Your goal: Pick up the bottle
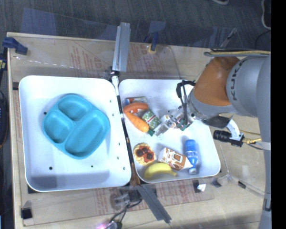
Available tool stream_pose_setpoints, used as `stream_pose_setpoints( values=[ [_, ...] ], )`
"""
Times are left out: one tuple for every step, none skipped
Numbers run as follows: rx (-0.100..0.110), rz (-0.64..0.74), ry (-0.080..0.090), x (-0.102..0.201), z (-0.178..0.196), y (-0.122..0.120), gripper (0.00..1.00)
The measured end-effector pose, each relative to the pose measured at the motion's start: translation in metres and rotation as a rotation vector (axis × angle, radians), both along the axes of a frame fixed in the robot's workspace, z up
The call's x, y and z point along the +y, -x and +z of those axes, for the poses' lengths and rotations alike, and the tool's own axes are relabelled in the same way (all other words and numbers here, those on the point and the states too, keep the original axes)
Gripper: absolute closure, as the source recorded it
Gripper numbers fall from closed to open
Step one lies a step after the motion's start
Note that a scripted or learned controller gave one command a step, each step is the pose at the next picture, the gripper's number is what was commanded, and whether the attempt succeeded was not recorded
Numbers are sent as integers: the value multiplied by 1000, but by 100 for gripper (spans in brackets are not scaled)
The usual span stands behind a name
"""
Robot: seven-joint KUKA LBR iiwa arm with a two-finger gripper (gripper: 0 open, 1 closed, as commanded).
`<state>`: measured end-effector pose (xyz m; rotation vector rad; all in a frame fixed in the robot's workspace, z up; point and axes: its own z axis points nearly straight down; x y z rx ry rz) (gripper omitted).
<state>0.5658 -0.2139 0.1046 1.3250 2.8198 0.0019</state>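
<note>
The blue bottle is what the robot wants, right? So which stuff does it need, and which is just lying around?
Needed for the job:
- blue plastic bottle, lying in the right white bin
- pincer

Just lying about:
- orange carrot
- yellow banana
- small pizza slice
- little printed carton
- blue divided plate in the left white bin
</note>
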Motion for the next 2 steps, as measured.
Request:
stream_pose_setpoints(
  values=[
    [27, -141, -12, 4, -12, -81, 0],
    [25, -134, -11, 5, -1, -82, 100]
  ],
)
